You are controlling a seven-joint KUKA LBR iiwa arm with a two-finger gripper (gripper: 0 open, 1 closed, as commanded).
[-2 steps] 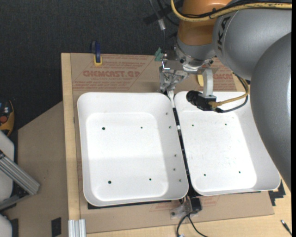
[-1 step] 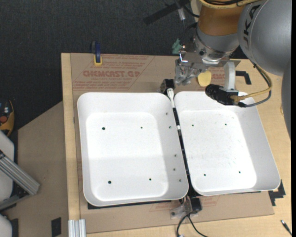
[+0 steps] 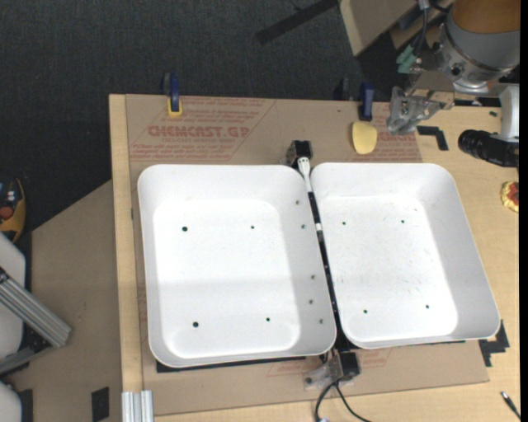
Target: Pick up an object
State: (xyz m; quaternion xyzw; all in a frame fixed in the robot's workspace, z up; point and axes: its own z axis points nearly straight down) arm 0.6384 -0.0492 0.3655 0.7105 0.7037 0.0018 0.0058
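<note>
Cardboard (image 3: 214, 132) covered the bench under both bins, printed with red lettering along its far edge, and a blue and yellow clamp (image 3: 172, 93) pinned that edge down on the left. Nearer me, the left bin (image 3: 157, 247) sat white and shallow, with four small dark dots on its floor. A black bracket (image 3: 299, 153) stood at the far end of the seam where the two bins met, and a thin dark strip ran down between them to a connector and cable (image 3: 338, 371) at the near edge. The right bin (image 3: 462, 247) lay touching its neighbour, tilted a little against it, its floor faintly speckled. Beyond its far rim, out on the cardboard, rested a small pale yellow object (image 3: 364, 137), just beside a second blue clamp (image 3: 367, 100). The gripper (image 3: 407, 117) hung just to the right of that yellow object, apart from it and outside both bins, metal fingers pointing down, nothing visible between them; whether they were spread or closed I could not tell. Above it rose the grey arm with its orange band (image 3: 487, 16)
</note>
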